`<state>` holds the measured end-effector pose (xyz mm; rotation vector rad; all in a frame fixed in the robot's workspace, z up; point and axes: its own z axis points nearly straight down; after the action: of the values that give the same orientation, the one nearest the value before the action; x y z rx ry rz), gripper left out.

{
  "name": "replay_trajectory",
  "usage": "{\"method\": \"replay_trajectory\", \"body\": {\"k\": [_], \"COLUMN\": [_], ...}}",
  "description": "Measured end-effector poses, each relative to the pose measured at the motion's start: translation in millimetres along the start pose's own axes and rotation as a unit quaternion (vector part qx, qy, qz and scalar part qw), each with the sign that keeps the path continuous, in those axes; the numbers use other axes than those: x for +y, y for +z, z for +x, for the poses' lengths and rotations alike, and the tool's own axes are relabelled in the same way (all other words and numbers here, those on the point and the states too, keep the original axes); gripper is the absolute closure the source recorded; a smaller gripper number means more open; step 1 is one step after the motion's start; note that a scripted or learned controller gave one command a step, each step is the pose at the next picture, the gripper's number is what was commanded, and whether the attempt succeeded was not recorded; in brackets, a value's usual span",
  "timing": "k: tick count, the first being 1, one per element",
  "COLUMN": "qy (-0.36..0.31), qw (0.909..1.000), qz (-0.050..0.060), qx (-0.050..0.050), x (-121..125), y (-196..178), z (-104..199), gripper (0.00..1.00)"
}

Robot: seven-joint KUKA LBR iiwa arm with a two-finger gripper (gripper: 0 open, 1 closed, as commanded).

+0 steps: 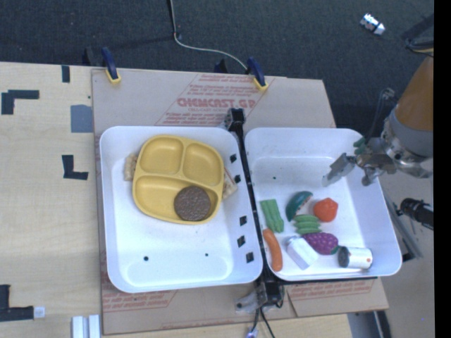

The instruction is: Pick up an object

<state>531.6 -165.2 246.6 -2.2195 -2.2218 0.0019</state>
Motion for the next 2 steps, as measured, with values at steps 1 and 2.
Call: {"method": "replay_trajectory", "body": {"k": [1,2], "qy": [0.001,0.001], "qw": [1.0,1.0], "qz": [0.005,-0.001], "qx": [0.001,0.0], "x": [-5.2,-1.4], "y": [104.2,161.0], "z": [-19.9,-18.3], "gripper": [0.0,0.0]}}
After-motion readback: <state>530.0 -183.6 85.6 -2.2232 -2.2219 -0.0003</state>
